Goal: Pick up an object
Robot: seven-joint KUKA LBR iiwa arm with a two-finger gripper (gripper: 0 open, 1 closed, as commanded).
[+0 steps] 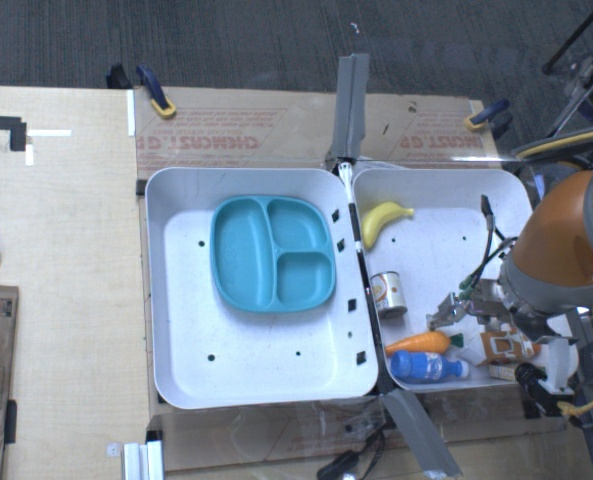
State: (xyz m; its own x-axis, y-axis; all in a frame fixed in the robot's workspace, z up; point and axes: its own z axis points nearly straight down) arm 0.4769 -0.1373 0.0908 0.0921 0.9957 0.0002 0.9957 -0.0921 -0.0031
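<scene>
Right-hand bin, lower corner: tool, finger state cannot be told, hovering low. Carrot just below-left of it, long axis running left-right. Blue bottle parallel beneath; can left; banana well apart.

Two bins sat side by side on the worktop. The left bin held a divided plate near its middle. In the right bin, a banana lay at the back left, a can in front of it, then a carrot, with a bottle just in front along the front wall.
</scene>
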